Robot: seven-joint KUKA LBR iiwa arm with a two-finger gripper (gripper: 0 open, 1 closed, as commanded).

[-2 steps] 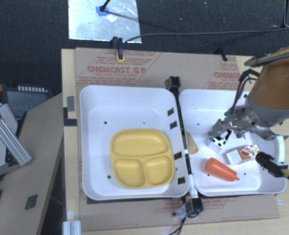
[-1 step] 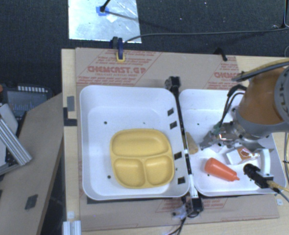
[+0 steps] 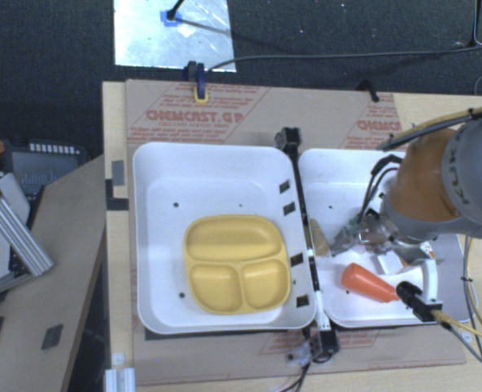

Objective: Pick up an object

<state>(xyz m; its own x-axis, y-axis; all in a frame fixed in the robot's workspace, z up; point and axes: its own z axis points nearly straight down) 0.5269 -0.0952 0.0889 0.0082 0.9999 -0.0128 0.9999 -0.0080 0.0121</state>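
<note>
Bench (image 3: 114, 219) with two bins (image 3: 155, 243)

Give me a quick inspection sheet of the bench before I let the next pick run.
Surface: two white bins, left bin and right bin, on a cardboard sheet.
Job's things: orange cone lying in the right bin.
Clutter: yellow divided tray in the left bin.
Grippers: gripper low in the right bin, above the cone.
Cables: black cable across the dark floor.
Surroundings: pendant at left.
</note>
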